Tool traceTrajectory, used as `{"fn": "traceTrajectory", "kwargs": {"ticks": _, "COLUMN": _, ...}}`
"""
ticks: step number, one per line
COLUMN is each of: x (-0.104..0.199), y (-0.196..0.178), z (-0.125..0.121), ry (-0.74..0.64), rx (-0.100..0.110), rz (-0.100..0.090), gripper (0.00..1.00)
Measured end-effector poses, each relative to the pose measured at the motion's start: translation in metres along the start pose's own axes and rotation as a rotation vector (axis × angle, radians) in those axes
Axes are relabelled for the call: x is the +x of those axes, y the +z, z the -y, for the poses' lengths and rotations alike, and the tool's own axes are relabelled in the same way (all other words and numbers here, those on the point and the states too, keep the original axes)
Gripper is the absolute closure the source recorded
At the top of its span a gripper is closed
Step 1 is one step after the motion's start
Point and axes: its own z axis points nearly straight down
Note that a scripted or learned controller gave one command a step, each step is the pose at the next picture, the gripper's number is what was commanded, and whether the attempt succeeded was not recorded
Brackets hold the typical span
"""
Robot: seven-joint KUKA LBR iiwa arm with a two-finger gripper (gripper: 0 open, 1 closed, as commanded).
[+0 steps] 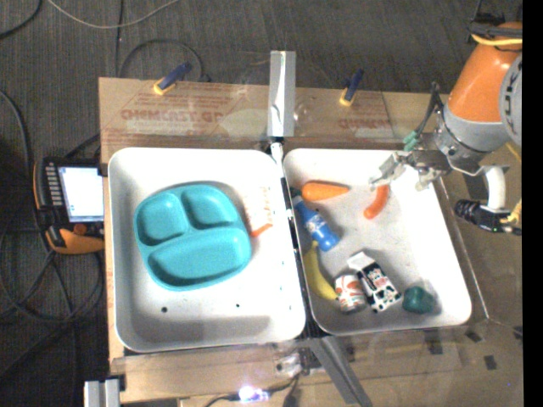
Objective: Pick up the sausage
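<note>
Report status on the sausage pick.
Tool just above sausage, right bin. Sausage lying loose, not gripped. Carrot beside it, apart.

I count two white bins: the left bin (127,312) and the right bin (454,265). I see one blue divided plate (197,236), one carrot (324,190), one sausage (376,202), one banana (319,278), one blue bottle (317,226), two small cans (349,292), one teal lump (418,299) and two clamps (172,77).
</note>
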Motion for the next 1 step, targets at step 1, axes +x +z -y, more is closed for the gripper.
{"fn": "traceTrajectory", "kwargs": {"ticks": 1, "x": -0.0264, "y": 0.0220, "z": 0.0192, "ry": -0.031, "rx": 0.000, "rz": 0.004, "gripper": 0.00}}
